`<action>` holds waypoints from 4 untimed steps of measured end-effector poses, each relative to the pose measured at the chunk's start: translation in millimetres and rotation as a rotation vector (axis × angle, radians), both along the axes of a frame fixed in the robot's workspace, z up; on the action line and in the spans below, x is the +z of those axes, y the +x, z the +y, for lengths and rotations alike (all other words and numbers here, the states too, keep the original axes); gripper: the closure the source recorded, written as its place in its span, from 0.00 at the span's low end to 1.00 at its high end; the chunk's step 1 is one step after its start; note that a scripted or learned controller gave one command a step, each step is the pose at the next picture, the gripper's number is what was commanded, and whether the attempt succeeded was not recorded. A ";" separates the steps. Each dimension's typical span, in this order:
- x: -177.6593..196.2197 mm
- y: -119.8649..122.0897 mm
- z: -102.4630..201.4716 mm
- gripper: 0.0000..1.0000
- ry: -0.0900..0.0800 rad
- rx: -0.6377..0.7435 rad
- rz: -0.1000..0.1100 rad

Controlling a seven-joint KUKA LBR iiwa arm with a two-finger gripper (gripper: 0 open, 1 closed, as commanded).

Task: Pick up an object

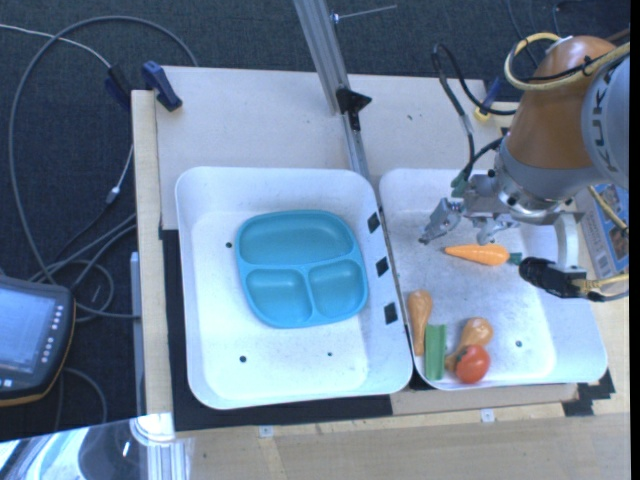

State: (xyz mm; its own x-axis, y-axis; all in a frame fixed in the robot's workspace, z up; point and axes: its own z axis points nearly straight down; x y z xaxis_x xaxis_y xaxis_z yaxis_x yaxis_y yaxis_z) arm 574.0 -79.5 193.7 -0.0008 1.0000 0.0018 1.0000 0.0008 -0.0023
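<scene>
Dark carpet floor with loose cables, tan wooden bench (260, 118) in the middle, and a tablet at the left edge. The bench carries two shallow white bins side by side. The left white bin (215, 368) holds a teal plastic divided plate (300, 266), centre frame. The right white bin (560, 353) holds the pickable stuff: an orange plastic carrot (478, 255) lying flat mid-bin, a tan-orange toy vegetable (419, 310) at lower left of that bin, a green stick-shaped piece (435, 352) touching it below, a red toy tomato (472, 365) and a small orange-brown lump (476, 330) just beside it.

The grey KUKA arm with orange band reaches in from upper right. Its two-finger gripper (468, 222) sits low over the right bin, fingers spread, just above the carrot in frame. I see nothing between the fingers.

My read: approach looks done and the carrot looks like the target. Closing, lifting and confirming the hold are all left. Nothing is picked yet.
</scene>
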 end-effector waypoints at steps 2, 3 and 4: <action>-63.4 -2.8 1.3 0.00 0.000 -0.001 0.006; -103.8 -3.9 2.1 0.00 0.000 0.000 0.005; -90.0 -2.0 2.2 1.00 0.000 -0.001 -0.003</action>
State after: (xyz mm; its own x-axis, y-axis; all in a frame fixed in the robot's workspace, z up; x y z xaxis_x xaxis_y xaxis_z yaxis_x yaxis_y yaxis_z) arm 572.1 -77.3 103.6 -0.0002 1.0000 0.0017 1.0000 0.0002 0.0003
